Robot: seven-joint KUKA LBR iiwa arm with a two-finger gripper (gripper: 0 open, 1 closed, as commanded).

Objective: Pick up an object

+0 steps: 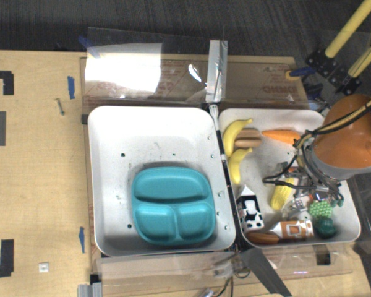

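Orange bottle lies just below the hand

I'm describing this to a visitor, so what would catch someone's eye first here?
First the teal tray, lying alone in the left bin. Then the arm with its orange band, hanging over the right bin, which is crowded with small things, among them two bananas and a carrot near its far side.

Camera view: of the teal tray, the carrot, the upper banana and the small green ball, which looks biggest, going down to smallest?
1. Teal divided tray, by far.
2. Upper banana and carrot look too alike to rank; the arm partly covers the carrot.
3. Green ball.
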